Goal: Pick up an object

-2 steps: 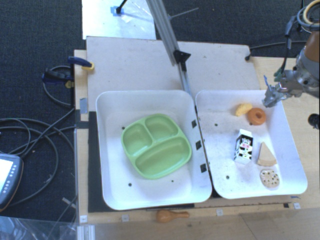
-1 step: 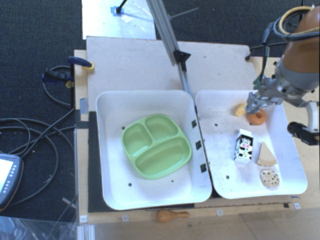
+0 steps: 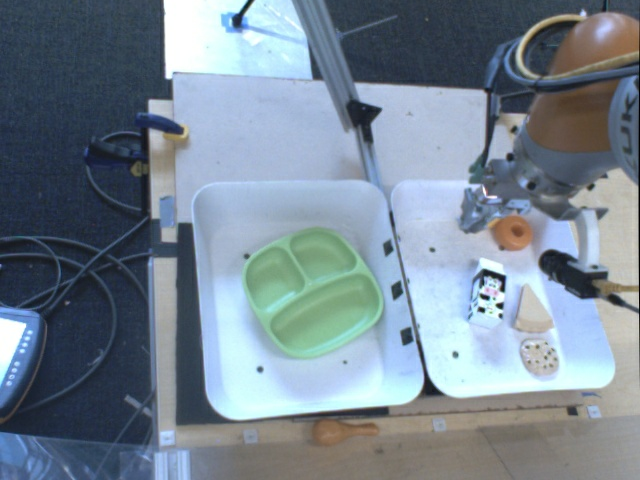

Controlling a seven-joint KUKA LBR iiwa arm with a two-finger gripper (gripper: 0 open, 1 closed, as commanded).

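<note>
A pale green tray (image 3: 314, 292) is lying beside an orange doughnut (image 3: 513, 232) and a black-and-white cow-patterned carton (image 3: 488, 295).

Glossy green plastic tray (image 3: 313, 291), matt white bins (image 3: 215, 268), dull metal gripper (image 3: 478, 208).

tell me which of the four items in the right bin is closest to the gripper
The orange donut, just right of the gripper; the milk carton, wedge and cookie lie farther down.

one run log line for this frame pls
pincer over right bin | beside orange donut | nothing seen held | green tray in left bin
</note>
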